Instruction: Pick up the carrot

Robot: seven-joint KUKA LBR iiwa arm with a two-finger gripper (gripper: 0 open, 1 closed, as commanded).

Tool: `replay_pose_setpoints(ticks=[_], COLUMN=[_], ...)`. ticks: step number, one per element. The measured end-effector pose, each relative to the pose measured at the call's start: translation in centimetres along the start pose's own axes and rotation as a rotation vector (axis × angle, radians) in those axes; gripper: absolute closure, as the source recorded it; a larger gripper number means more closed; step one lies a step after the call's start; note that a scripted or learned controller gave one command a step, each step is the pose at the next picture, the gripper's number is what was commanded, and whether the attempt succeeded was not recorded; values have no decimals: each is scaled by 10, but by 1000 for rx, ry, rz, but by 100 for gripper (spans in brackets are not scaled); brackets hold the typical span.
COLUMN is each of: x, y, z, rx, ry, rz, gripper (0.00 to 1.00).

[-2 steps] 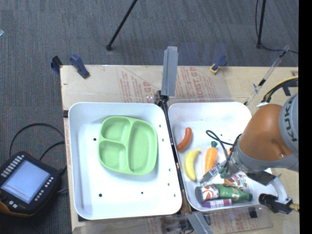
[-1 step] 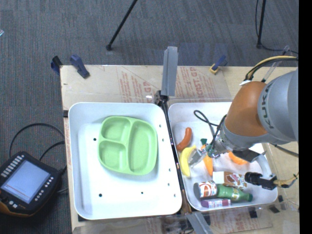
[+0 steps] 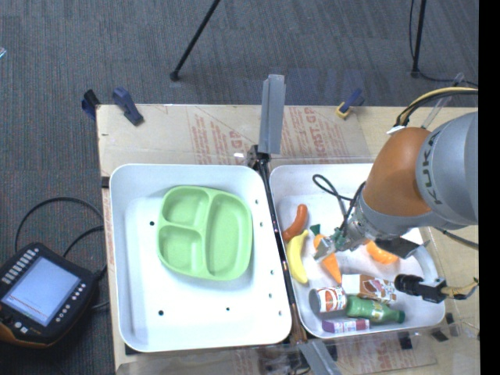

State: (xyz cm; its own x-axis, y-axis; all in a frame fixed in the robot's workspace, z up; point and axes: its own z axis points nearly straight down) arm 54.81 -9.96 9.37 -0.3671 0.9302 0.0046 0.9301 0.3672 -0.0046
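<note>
The carrot (image 3: 332, 267) is a short orange cone lying in the right bin (image 3: 312, 175), just right of the banana, with its green top (image 3: 316, 230) pointing to the back. My gripper (image 3: 338, 241) hangs low over the carrot's upper end, right at it. The grey arm with its orange band (image 3: 398, 176) reaches in from the right and hides the bin's middle.
A yellow banana (image 3: 298, 256) and a red sausage (image 3: 295, 221) lie left of the carrot. An orange fruit (image 3: 383, 253), a can (image 3: 328, 298), a green bottle (image 3: 375, 309) and a small box (image 3: 378, 287) crowd the bin's front. The left bin (image 3: 133, 287) holds a green divided plate (image 3: 207, 233).
</note>
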Motion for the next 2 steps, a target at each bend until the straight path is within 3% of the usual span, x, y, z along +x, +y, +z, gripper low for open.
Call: replay_pose_setpoints(ticks=[2], x=[12], y=[-17], z=[-124], rx=[0], ry=[-3], rz=[415], gripper=[100])
